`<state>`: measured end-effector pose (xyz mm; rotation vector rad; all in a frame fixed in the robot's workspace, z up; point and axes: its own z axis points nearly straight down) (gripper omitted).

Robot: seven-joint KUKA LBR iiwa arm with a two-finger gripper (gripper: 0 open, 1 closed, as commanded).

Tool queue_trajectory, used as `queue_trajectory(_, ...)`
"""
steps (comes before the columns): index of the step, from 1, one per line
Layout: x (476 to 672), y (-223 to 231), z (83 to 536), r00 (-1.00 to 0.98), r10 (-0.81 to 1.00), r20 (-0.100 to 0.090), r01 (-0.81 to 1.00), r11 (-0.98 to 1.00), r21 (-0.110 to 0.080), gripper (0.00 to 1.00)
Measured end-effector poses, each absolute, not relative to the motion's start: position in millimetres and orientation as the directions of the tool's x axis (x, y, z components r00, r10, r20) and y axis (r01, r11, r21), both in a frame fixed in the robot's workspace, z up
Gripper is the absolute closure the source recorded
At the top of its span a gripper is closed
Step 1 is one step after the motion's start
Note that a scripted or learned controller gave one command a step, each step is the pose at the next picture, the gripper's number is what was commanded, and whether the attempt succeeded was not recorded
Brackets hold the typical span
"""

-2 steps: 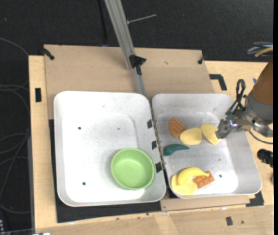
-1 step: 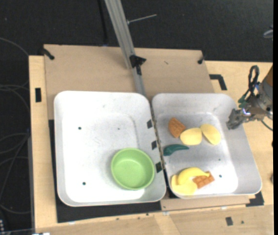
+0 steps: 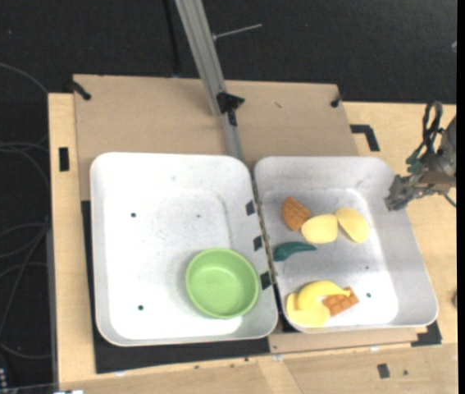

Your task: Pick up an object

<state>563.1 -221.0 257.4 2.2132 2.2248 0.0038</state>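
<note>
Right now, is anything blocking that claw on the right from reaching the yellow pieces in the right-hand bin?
Nothing visible does. The gripper sits at the right bin's right edge, and bare white floor lies between it and the nearest pale yellow piece. The waffle-like piece and teal piece lie farther left.

A bowl (image 3: 222, 282) lies in the left bin (image 3: 134, 187); toy foods (image 3: 321, 228) in the right bin (image 3: 396, 245).

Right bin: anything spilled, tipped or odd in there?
Nothing stands out. In the right bin the yellow pieces, orange waffle piece and teal piece lie loose on its floor. The green bowl sits upright in the left bin.
</note>
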Motion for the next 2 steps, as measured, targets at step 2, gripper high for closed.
queue_trajectory(2,594.0,-115,255,-0.009,1.0,0.001,1.0,0.009,0.003,1.0)
